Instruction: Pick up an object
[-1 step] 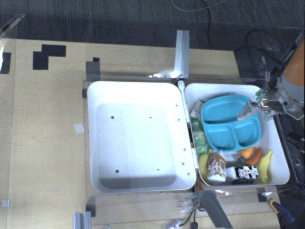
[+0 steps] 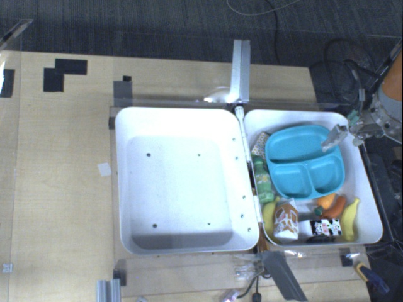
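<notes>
Sitting in the far half of the right bin (image 2: 375,228), the blue divided tray (image 2: 306,160) is the thing nearest the gripper (image 2: 335,137), whose tip hangs over the tray's far right corner; whether its fingers are spread or closed I cannot tell. A thin tilted rim could slip from a pinch, or the tray could tip and shove the cup (image 2: 286,219), carrot (image 2: 334,204) and banana (image 2: 349,218) crowded along the bin's near edge. Beside it, the left bin (image 2: 123,187) lies apart.
</notes>
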Available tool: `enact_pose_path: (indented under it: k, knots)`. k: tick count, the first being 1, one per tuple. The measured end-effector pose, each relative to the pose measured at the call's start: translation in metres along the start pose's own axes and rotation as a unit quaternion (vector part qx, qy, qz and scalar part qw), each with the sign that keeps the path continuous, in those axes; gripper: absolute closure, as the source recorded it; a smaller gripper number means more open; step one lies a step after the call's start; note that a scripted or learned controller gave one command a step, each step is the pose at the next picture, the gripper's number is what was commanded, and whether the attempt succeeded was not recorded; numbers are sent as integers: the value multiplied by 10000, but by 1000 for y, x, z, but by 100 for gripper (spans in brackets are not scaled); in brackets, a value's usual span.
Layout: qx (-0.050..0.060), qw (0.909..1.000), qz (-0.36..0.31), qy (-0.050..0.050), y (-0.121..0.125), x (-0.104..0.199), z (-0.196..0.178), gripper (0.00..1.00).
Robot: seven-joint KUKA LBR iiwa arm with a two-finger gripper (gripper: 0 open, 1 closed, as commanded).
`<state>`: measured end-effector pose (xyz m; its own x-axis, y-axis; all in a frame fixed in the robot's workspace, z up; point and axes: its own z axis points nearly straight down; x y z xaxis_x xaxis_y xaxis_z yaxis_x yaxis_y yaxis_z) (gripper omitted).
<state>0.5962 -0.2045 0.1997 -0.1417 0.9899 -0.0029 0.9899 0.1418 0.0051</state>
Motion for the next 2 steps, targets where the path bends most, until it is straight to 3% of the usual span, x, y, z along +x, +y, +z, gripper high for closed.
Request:
enact_pose_path:
  k: [1, 2]
  knots:
    - [-19, 9897, -1432, -11, 29, -5, -136, 0]
    - [-21, 9743, -2254, -10, 77, 6, -120, 0]
